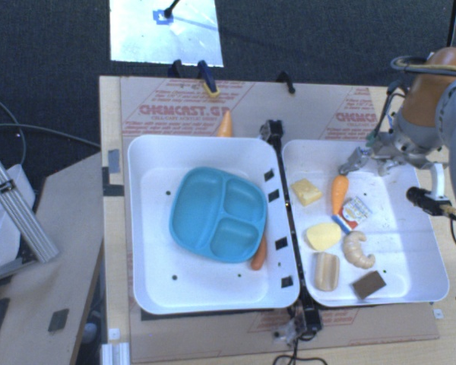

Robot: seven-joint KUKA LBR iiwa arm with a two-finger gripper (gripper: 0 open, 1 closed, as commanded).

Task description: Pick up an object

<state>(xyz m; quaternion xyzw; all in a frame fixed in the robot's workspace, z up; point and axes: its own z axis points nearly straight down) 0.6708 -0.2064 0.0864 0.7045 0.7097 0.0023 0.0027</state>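
Nearest the camera, at the front of the right bin (429, 280), lie a dark brown block (368, 284) and a tan bread roll (326, 271). Just behind them sit a pale croissant (358, 249) and a yellow lemon-like piece (324, 236), close together. A small red, white and blue packet (353, 212) rests behind the croissant. Farther back, a yellow cheese wedge (305, 192) lies near the bin's left wall, and an orange carrot (339, 194) stands lengthwise beside it, its top end pointing toward the back.

In the left bin (156, 280), a blue divided plate (218, 214) lies flat in the middle, with a second small carrot (258, 254) tucked against its near right edge. A third orange piece (225, 125) pokes up behind that bin's far wall.

At the back of the right bin, the gripper (355, 163) hangs low, reaching in from the right under the grey arm (441, 105). Whether its jaws are apart or together cannot be told at this size. The carrot's top end lies just in front of and slightly left of the gripper tip, very near it, but nothing is seen between the jaws. The other pieces sit well apart from it.
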